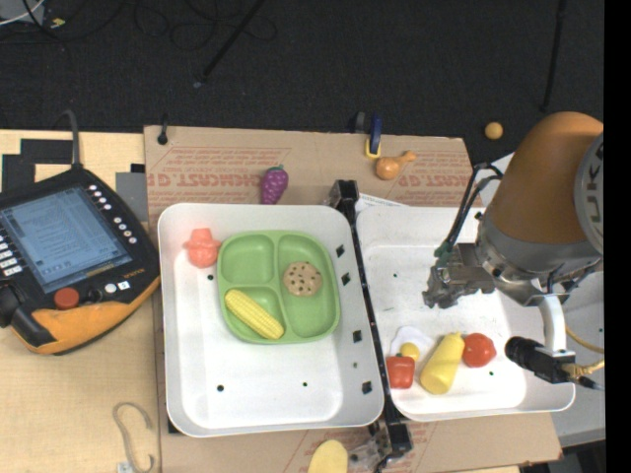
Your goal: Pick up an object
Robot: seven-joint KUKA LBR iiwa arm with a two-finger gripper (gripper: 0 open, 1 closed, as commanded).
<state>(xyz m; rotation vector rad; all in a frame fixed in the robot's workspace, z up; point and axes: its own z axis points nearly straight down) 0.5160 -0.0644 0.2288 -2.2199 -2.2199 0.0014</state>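
Over right bin [394, 227] open floor, gripper [449, 289], toys [444, 358] near front rim

Grey arm [537, 254] w/ bulbous orange band [547, 180]; dark tool [446, 289]; black cable [463, 215] alongside.

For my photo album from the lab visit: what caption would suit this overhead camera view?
Robot arm's end effector poised over the right bin above toy foods; a green tray with corn and cookie sits left.

Bins [197, 382]: smooth glossy white plastic. Green tray [330, 308]: matt plastic. Backing sheet [217, 166]: rough brown cardboard. Toy corn [254, 314]: shiny plastic.
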